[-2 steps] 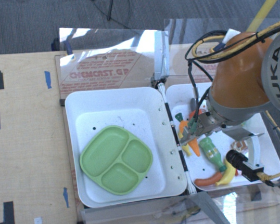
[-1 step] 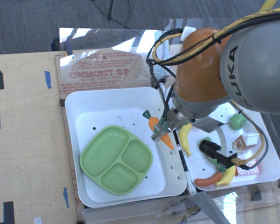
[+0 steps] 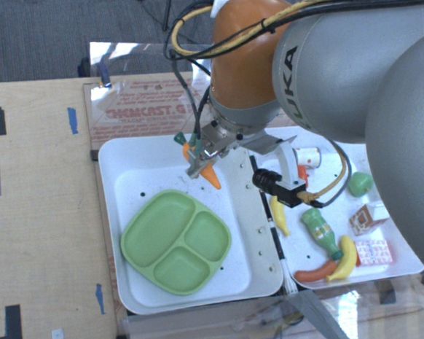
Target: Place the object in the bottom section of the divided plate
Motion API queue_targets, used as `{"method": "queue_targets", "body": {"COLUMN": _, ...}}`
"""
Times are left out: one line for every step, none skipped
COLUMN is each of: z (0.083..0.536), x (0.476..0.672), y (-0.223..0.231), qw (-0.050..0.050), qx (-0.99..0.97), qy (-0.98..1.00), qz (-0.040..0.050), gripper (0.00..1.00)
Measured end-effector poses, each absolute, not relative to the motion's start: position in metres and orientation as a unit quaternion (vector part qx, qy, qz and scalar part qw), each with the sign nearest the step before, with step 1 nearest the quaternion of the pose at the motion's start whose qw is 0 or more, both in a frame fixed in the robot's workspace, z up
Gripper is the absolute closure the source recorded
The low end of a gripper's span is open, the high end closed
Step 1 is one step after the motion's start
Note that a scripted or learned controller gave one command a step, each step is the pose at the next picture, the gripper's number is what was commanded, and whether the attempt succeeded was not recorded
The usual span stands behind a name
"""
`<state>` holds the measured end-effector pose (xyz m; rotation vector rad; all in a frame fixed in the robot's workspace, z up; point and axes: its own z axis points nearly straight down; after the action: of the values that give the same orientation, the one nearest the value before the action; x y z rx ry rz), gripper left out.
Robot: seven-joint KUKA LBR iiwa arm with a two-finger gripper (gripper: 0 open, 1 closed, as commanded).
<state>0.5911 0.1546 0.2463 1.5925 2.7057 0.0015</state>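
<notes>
A green divided plate (image 3: 175, 240) lies in the left white bin (image 3: 124, 172), toward its front. Above the plate's far edge my gripper (image 3: 199, 161) hangs over the bin, shut on an orange toy carrot (image 3: 209, 175) with a green top (image 3: 179, 138). The carrot sticks out below the fingers, tilted, its tip pointing toward the plate. The big grey arm with its orange band (image 3: 250, 45) covers the bin's back right corner.
The right bin (image 3: 405, 259) holds a green bottle (image 3: 319, 228), bananas (image 3: 345, 259), a red sausage (image 3: 315, 272), a green ball (image 3: 359, 183), small cartons (image 3: 366, 219) and a white cup (image 3: 307, 157). A yellow strip (image 3: 278, 215) lies along the divider.
</notes>
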Motion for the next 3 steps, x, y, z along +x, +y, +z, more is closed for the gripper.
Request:
{"method": "queue_targets", "body": {"z": 0.206, "x": 0.600, "y": 0.203, "qw": 0.000, "qx": 0.505, "qy": 0.863, "qz": -0.0006, "gripper": 1.00}}
{"method": "queue_targets", "body": {"z": 0.206, "x": 0.600, "y": 0.203, "qw": 0.000, "qx": 0.505, "qy": 0.863, "qz": -0.0004, "gripper": 0.00}}
{"method": "queue_targets", "body": {"z": 0.160, "x": 0.493, "y": 0.156, "qw": -0.001, "qx": 0.499, "qy": 0.866, "qz": -0.0006, "gripper": 0.00}}
